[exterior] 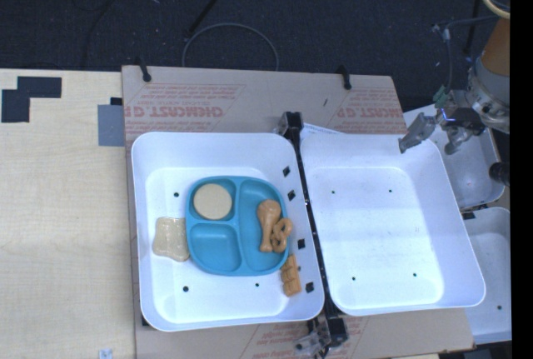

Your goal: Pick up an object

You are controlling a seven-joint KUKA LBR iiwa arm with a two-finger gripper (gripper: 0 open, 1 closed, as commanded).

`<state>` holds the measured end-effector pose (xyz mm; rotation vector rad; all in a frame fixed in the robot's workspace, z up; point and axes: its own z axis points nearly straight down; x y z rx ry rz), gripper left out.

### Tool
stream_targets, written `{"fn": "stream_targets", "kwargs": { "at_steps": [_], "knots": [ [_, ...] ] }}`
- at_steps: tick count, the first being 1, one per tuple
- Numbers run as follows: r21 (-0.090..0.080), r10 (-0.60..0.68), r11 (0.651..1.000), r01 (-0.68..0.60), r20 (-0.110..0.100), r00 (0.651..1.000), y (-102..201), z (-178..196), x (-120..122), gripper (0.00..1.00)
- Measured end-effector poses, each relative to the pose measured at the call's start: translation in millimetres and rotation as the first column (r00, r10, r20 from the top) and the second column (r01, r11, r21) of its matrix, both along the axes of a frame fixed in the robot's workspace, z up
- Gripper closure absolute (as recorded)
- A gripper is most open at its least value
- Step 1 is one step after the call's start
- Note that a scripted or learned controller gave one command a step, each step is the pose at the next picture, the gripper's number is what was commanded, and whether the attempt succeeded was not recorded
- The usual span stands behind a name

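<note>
In the left bin a pale flat piece is seen beside a blue divided tray, on which a round disc and a tan twisted piece are laid; a smaller tan piece lies just off it. Nothing has been lifted. At the right bin's far corner the end effector is held with fingers apart, nothing between them. Reach, grasp and lift are judged outstanding.

One fixed camera looks down at a slant from above the two shallow white plastic bins. It sits far enough back to take in both.
</note>
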<state>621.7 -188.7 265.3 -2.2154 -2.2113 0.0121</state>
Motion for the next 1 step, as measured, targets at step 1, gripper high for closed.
{"fn": "stream_targets", "kwargs": {
  "at_steps": [1],
  "knots": [
    [-0.003, 0.002, 1.0, -0.002, 0.013, 1.0, 0.1, 7.5, 2.1, 0.0]
  ]
}}
